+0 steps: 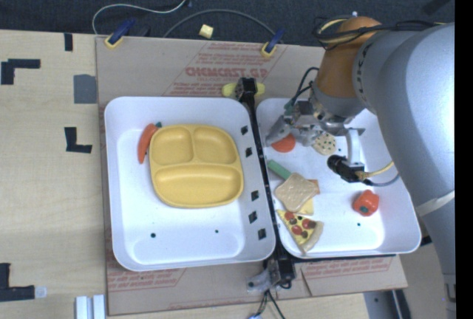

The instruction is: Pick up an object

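A: Nearest?
B: Pizza slice (pixel 302 230) at the right bin's (pixel 395 236) six o'clock, sandwich (pixel 296 192) above.
A: The claw?
B: Gripper (pixel 299 120) at eleven o'clock over an orange piece (pixel 284 143); finger spread unreadable.
A: Writing?
B: Red print on cardboard (pixel 214 74), illegible.

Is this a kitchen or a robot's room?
Probably a robot test bench, not a kitchen: a robot arm reaches over two white bins holding toy food, like a pizza slice, clamped onto cardboard.
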`<action>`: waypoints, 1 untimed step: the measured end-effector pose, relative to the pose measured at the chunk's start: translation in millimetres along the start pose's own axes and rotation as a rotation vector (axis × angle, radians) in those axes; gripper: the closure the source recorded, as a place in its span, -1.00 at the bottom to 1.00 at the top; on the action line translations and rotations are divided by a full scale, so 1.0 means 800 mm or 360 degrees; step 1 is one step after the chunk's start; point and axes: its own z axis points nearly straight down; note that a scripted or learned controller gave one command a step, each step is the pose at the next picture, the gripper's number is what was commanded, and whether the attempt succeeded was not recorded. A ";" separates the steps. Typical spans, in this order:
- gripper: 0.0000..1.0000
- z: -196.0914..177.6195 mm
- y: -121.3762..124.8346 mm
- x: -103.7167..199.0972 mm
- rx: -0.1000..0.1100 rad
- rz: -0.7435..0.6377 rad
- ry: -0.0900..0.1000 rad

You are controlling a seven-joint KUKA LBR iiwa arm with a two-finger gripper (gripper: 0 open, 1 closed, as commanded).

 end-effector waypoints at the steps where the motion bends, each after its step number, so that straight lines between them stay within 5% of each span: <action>1: -1.00 0.000 0.030 -0.009 -0.0002 -0.0003 0.0003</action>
